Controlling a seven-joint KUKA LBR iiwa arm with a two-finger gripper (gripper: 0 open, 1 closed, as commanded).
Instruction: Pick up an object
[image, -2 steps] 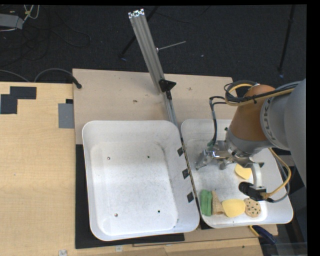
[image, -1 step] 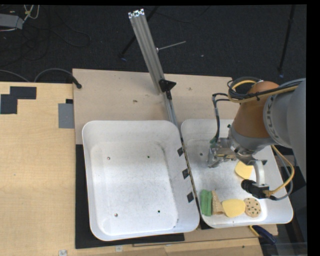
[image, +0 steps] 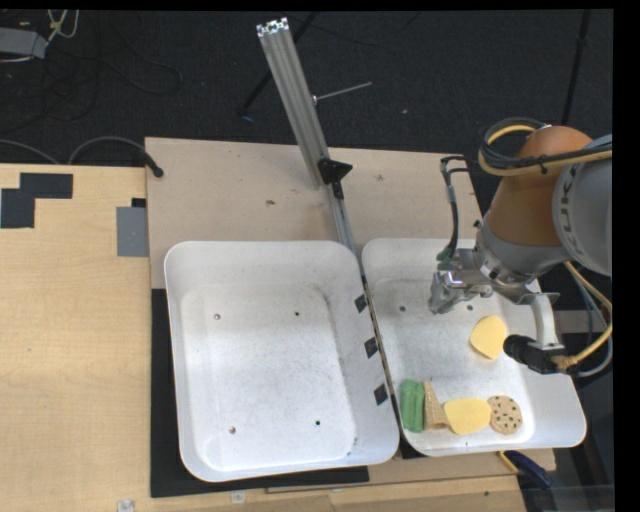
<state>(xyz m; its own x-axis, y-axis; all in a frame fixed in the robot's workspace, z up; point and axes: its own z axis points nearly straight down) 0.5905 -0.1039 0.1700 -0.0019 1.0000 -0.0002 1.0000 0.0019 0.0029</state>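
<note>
The right bin (image: 400, 300) holds several small items. A yellow wedge-shaped piece (image: 488, 337) lies near its right side. Along the front wall sit a green oblong piece (image: 412, 405), a tan strip (image: 434, 404), a yellow round piece (image: 466, 415) and a chocolate-chip cookie (image: 505, 414). My gripper (image: 443, 297) hangs low over the middle of the right bin, left of the yellow wedge and apart from it. Nothing shows between its tips.
The left bin (image: 262, 355) lies beside the right one, with black clips (image: 371, 346) along the shared edge. A slanted aluminium bar (image: 300, 105) rises behind the bins. Cables and the arm's orange band (image: 530, 190) crowd the right side.
</note>
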